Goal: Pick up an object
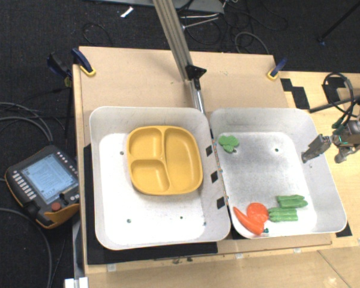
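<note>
Green, orange and red plastic play food lies in the right bin [300, 125]: a small green leafy piece [229, 143] well to the gripper's left, and nearer the front an orange-red vegetable [254, 217] touching two green pods [287, 208]. No writing is legible on any of them. At that bin's right edge the gripper [329, 148] holds nothing, fingers spread apart. In the left bin [108, 179] sits a yellow divided plate [165, 159].

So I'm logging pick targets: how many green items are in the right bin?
3: a small green piece near the bin's upper left, and two long green vegetables stacked at its lower right beside the orange-red item.
</note>
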Tool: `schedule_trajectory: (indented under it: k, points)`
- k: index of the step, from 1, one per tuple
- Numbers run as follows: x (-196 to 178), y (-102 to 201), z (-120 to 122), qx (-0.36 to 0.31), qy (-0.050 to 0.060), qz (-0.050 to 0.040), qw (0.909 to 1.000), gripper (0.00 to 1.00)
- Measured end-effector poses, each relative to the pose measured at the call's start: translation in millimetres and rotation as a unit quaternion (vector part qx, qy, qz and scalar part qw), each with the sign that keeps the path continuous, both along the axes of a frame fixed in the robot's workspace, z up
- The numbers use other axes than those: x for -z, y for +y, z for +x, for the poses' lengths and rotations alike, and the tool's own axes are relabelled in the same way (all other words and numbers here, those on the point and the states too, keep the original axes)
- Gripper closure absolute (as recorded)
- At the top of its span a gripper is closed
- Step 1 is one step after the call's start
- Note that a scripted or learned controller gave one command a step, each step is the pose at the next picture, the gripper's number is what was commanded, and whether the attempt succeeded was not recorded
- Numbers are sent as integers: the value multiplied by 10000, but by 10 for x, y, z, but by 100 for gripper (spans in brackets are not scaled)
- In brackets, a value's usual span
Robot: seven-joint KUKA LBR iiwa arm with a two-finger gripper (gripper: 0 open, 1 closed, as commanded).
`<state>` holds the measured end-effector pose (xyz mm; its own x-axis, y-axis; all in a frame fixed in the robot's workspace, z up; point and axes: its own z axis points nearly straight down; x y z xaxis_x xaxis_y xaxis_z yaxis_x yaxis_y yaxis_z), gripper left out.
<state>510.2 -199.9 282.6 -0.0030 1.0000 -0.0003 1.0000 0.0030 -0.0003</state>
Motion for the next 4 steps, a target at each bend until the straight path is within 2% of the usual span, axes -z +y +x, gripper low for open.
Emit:
schedule_trajectory:
  k: [1,2,4]
  points:
    - [0,0,0,6,-1,1,10000,0]
    - [470,-74,-27,21,23,4,10000,0]
    - [1731,-51,-57,19,31,14,10000,0]
